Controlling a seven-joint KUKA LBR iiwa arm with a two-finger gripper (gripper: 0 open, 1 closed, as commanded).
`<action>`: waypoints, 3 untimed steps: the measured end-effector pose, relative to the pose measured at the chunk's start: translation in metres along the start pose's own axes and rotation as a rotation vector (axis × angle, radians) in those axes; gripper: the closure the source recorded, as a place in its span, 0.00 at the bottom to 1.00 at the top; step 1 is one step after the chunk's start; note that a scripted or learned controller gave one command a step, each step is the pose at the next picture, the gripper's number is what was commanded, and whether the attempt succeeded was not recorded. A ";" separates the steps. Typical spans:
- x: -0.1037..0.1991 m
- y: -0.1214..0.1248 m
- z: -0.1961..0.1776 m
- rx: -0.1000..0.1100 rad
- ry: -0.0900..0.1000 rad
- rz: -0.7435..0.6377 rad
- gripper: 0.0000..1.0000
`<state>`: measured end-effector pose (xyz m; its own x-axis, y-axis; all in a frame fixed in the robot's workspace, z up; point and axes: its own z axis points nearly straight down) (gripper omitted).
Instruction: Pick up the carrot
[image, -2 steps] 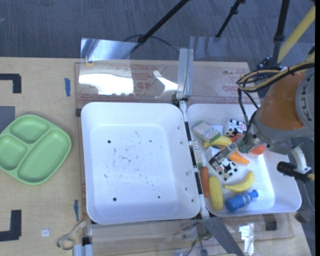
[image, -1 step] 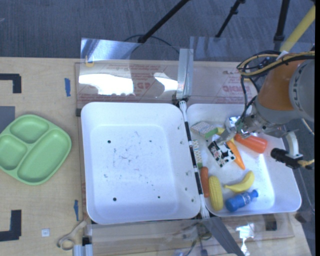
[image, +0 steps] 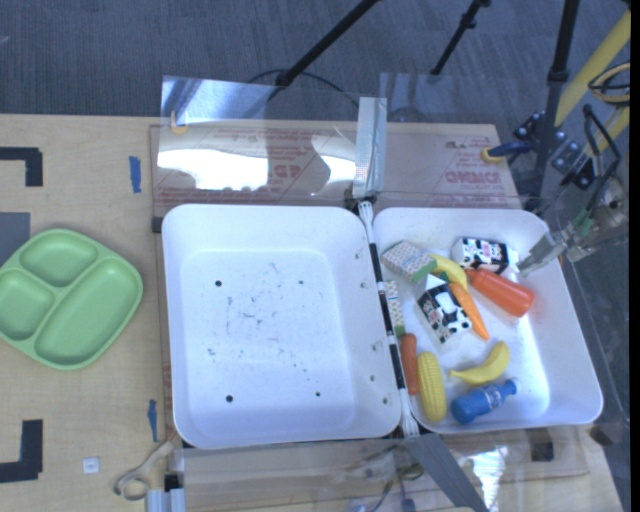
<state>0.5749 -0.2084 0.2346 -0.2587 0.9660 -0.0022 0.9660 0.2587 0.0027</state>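
Note:
The carrot (image: 468, 309) is a thin orange piece lying at a slant in the middle of the right bin (image: 570, 350). It rests against a black-and-white cow-patterned item (image: 442, 306), and an orange bottle (image: 502, 291) lies just to its right. My gripper (image: 536, 257) reaches in over the right bin's upper right rim. It stands up and to the right of the carrot, beyond the orange bottle and apart from both.
The right bin also holds a banana (image: 481, 365), a corn cob (image: 431, 385), a blue bottle (image: 484, 400), a second cow-patterned item (image: 481, 253) and a small box (image: 405, 258). The left bin (image: 200, 250) adjoins it. A green divided plate (image: 66, 297) sits far left.

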 end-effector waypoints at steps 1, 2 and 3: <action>0.029 0.031 0.058 0.001 0.003 -0.202 0.00; 0.052 0.041 0.098 0.002 0.003 -0.124 0.00; 0.035 0.030 0.149 0.001 0.001 -0.022 0.00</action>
